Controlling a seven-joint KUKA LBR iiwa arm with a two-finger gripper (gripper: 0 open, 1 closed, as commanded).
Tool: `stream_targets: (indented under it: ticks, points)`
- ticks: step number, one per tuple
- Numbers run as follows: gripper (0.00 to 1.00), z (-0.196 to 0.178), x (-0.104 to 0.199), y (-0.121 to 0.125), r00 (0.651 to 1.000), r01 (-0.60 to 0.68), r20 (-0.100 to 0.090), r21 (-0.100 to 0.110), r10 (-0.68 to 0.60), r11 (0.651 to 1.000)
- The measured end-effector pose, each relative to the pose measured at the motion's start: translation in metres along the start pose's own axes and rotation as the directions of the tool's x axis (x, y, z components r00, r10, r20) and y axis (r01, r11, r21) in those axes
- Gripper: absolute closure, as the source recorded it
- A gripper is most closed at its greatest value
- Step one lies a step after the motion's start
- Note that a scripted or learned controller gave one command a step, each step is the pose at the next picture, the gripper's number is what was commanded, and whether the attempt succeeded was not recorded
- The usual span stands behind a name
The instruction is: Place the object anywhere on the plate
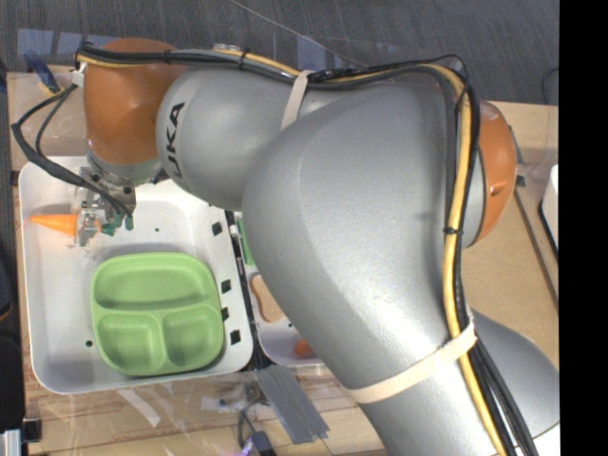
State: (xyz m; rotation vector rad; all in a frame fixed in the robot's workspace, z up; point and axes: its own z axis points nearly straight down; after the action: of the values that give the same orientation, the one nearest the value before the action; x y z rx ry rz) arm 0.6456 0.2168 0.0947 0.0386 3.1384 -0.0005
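An orange carrot [53,222] lies pointing left in the far left part of the left bin [47,350]. My gripper [98,221] hangs right beside the carrot's thick end, which meets the gripper's tip; the view does not reveal whether the carrot is held. The green plate [157,312], with three compartments, sits in the near part of the same bin, just below and to the right of the gripper. Nothing lies on the plate.
The arm's grey body covers most of the right bin [271,350]. At its left edge a tan object [264,302], a small orange object [302,348] and a green sliver [242,240] peek out. Tape and a clamp lie on the bench's front edge [285,407].
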Motion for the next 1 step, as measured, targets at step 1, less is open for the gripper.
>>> stream_targets:
  ticks: [1]
  points:
    - [1.0, -0.0088, -0.0035, 0.0031, 0.934, 0.357, 0.002, -0.001, -0.357, 0.934]
